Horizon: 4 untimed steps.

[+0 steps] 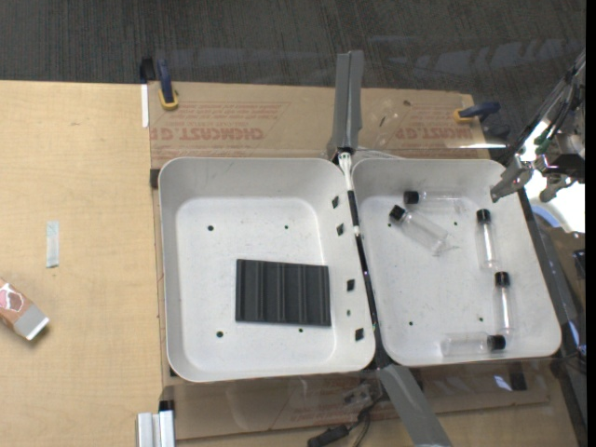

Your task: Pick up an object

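- A clear tube with a black cap (470, 345) is lying along the near wall of the right bin (391, 338). It is sitting too close to the wall for an easy grip, so I judge it a poor first choice.
- A dark ribbed block (282, 292) is lying flat in the left bin (186, 343), well apart from the arm. It is looking wide and low, so it is probably hard to pinch.
- Two more capped tubes (486, 242) are lying end to end near the right wall.
- Further back, a pair of short tubes (421, 220) is resting on open floor and touching or crossing. Going for the outer one and closing across its narrow width is looking like the best bet.
- The gripper (526, 192) is hanging over the far right corner of the right bin, its fingers (501, 188) seeming apart and holding nothing. It is needing to come down squarely before closing.
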{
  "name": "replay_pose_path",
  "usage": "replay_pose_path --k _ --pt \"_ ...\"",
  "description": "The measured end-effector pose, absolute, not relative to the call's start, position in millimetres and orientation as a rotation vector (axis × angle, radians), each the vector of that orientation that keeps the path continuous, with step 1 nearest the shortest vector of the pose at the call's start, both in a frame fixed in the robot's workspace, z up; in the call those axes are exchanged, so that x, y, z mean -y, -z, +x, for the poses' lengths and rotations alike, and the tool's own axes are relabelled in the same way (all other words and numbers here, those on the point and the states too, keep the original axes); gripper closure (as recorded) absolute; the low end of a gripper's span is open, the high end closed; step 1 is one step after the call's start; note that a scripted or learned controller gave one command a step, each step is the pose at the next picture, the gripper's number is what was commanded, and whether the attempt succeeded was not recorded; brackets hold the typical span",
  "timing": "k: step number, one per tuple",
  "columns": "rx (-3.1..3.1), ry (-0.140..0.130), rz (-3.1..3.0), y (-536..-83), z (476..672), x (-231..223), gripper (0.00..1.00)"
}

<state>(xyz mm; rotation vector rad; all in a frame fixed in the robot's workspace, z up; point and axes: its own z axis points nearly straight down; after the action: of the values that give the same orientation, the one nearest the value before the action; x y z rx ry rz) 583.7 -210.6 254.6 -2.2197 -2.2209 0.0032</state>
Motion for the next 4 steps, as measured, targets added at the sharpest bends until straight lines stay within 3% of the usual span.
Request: replay_pose_path --k 1,2,3,4 --pt "2.29 0.017 -2.176 -113.0 604.8 165.4 0.0" --pt "2.38 -0.001 -2.05 -123.5 572.0 197.2 0.0" --pt "2.456 0.026 -2.001 -107.9 611.7 220.5 0.0" --pt "2.464 0.001 -1.952 -92.5 630.9 168.8 0.0"
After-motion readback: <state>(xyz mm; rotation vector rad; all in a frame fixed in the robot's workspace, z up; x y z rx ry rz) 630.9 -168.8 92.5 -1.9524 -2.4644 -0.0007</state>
